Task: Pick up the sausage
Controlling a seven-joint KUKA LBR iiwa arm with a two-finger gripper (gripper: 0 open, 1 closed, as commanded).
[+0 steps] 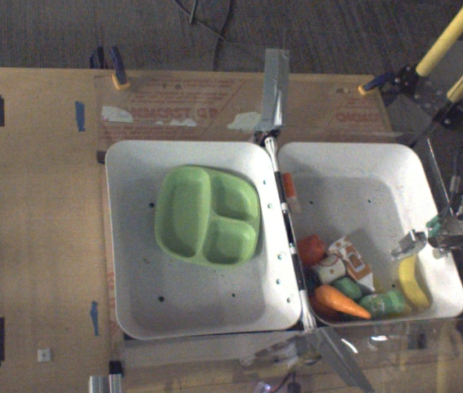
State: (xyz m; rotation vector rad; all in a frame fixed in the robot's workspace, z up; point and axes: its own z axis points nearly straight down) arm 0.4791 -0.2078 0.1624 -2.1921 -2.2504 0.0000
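Nearest you, a carrot is lying along the near wall of the right bin. It is pressing against a heap of toy food. A green piece is sitting just right of the carrot, and its shape is too blurred for you to name. A banana is curving up beside that, in the bin's near right corner.

Behind the carrot, a small carton is tilting. A red piece is resting at its left, close to the divider. The things between them are overlapping and running together, so you are not getting clean outlines there.

The sausage appears to be the slim reddish stick lying well apart from the heap. It is lying lengthwise against the right bin's left wall, about halfway along it. It is small and soft in focus, so you are reading it mostly by colour.

The gripper is hanging over the right bin's right side, just above the banana, and the arm behind it is being cut off by the frame. You cannot tell whether the jaws are open or closed.

In the left bin, a green plate is lying flat.
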